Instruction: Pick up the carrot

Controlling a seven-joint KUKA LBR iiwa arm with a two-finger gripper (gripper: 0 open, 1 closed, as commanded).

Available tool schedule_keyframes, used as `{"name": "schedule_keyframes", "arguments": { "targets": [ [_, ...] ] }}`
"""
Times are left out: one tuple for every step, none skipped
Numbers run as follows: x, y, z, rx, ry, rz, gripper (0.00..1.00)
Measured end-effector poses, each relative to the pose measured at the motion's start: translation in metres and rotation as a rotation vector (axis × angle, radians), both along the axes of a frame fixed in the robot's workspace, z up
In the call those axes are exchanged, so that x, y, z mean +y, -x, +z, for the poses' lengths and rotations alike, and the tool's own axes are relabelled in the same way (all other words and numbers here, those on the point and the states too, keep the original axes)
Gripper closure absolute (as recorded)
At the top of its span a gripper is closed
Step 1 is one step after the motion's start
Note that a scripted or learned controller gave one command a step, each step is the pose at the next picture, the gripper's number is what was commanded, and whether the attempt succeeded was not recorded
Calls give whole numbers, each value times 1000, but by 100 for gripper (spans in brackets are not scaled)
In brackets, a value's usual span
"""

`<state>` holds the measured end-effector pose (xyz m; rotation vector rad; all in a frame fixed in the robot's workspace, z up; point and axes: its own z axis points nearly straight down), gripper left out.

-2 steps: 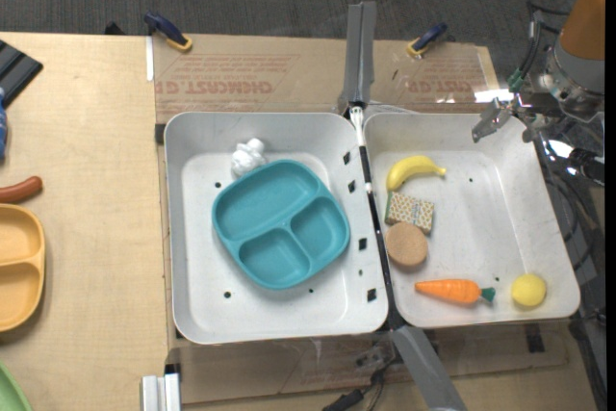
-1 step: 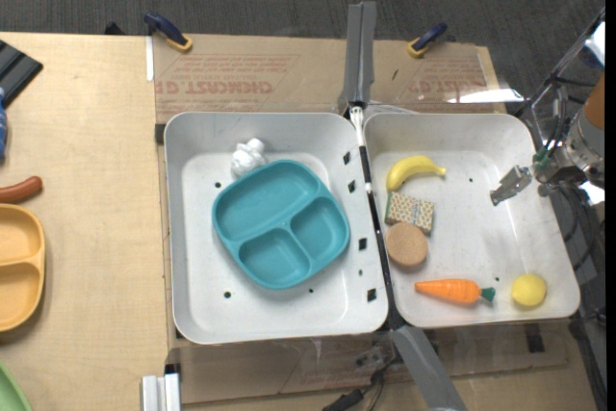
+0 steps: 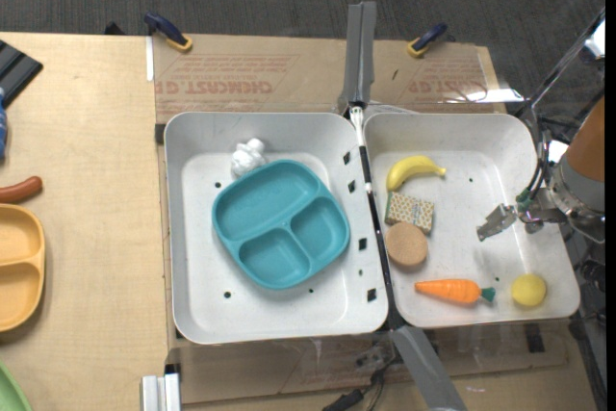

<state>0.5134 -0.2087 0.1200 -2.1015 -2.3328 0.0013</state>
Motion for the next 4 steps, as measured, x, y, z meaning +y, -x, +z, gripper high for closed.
{"name": "schedule_keyframes", "arguments": {
  "targets": [
    [62,36,25,-1,0,144,0],
    [101,37,-29,2,-1,128,0],
    [103,36,-29,-1,-1,519,0],
    [96,31,-28,-4,0,1135,0]
  ]
}}
